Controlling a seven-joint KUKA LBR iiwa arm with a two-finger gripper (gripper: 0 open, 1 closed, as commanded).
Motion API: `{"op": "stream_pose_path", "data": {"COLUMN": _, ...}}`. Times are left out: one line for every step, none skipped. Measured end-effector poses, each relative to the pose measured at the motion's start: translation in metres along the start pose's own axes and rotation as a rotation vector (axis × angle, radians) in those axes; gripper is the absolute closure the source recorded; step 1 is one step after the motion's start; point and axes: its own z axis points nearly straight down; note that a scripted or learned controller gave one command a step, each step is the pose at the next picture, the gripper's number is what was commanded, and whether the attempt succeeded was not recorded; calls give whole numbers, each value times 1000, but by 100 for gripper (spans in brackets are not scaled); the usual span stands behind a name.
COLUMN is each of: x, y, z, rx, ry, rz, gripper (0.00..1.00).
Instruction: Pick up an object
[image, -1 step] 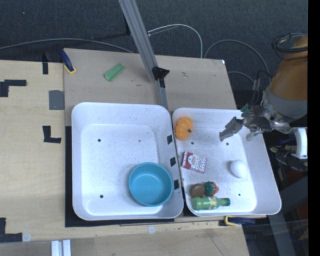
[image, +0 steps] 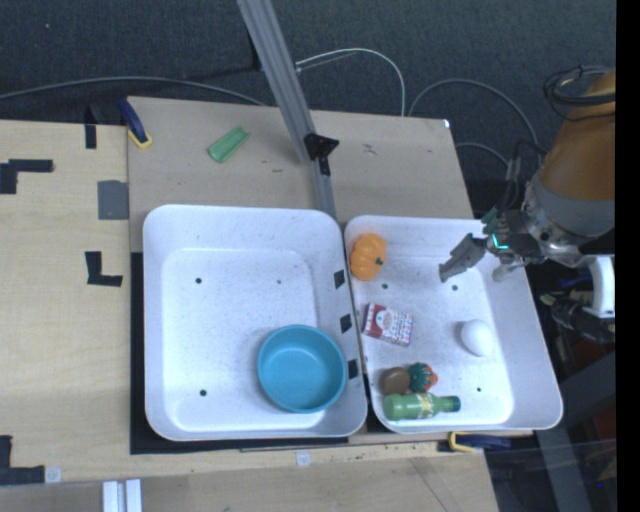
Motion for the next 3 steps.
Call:
{"op": "stream_pose_path", "data": {"x": 2, "y": -11, "z": 56, "rx": 6, "ry": 1, "rz": 1, "gripper": 0}}
{"op": "stream_pose_path", "data": {"x": 6, "y": -15, "z": 101, "rx": 6, "ry": 0, "rz": 1, "gripper": 0}}
{"op": "stream_pose_path", "data": {"x": 8, "y": -13, "z": 145, "rx": 6, "ry": 1, "rz": 1, "gripper": 0}}
